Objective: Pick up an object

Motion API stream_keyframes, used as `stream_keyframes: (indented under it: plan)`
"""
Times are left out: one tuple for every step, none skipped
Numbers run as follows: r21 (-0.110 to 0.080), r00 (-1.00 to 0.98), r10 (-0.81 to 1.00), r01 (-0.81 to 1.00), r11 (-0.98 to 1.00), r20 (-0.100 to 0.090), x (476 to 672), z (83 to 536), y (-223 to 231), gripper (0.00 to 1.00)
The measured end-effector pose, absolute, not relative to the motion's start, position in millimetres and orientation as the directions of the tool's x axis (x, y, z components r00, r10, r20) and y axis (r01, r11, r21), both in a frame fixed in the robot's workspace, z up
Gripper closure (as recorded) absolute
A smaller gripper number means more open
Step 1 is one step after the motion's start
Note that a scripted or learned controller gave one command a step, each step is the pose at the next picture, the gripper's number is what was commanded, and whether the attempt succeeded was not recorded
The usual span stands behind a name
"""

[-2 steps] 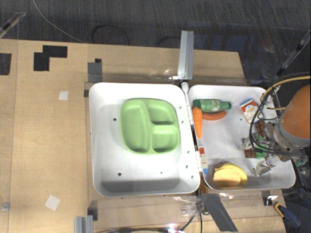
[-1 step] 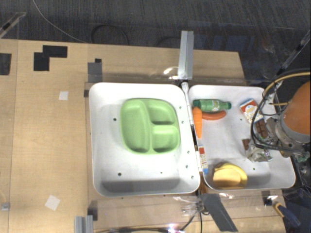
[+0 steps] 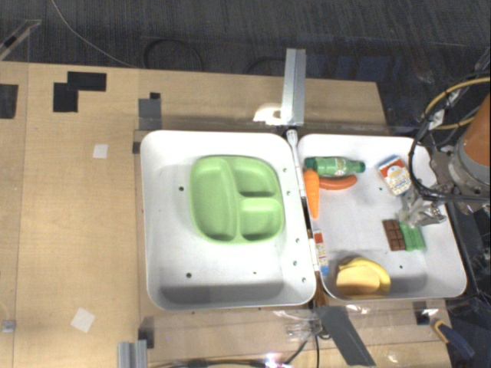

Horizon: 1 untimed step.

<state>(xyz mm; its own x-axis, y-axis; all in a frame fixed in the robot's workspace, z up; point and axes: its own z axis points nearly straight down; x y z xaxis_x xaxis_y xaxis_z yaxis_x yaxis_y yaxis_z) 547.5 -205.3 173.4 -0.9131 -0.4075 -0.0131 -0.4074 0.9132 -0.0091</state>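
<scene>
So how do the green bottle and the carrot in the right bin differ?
The green bottle lies crosswise along the bin's far side; the carrot lies lengthwise against the dividing wall. The bottle is green with a pale cap; the carrot is orange and tapers. Both lie flat, close together.

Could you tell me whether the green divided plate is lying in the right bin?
No, the green divided plate lies in the left bin, apart from the food items.

Green divided tray fills the left bin (right bin holds the carrot).
</scene>
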Motion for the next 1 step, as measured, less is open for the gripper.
stream_keyframes:
  plan:
    - [-0.008, -0.806, -0.592, -0.592, 0.806, -0.009, 590.6, 190.2, -204.8, 1.0]
